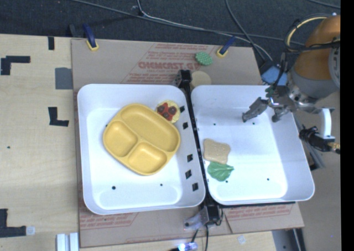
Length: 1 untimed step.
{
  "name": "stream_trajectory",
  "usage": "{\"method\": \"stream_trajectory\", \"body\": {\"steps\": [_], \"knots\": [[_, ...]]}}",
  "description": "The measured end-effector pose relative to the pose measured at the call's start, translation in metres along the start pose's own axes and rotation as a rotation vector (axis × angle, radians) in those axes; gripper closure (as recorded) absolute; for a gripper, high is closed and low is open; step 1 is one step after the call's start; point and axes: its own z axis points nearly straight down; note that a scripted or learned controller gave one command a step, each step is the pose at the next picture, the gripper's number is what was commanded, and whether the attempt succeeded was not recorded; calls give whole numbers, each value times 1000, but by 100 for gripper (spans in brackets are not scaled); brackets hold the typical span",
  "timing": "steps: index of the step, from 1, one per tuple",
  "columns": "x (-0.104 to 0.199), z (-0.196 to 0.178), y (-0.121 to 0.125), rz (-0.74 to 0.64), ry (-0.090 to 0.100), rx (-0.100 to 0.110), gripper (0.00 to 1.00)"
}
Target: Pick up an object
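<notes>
In the right bin, a tan slice of toy bread lies by the left wall, with a green toy leaf just below it. The left bin holds a yellow divided plate and a small toy pizza piece with red toppings at the plate's upper right. My gripper hangs over the upper right part of the right bin, open, with nothing between its fingers. It is well up and to the right of the bread.
A green dotted toy lies on the cardboard behind the bins, beside a blue and yellow clamp. Another clamp sits at the back left. Cables run across the dark floor at the top. Black clips line the divider between the bins.
</notes>
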Motion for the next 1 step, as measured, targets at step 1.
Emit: {"method": "stream_trajectory", "body": {"steps": [1], "knots": [[-5, 46, 2, 0, 0, 4, 0]]}}
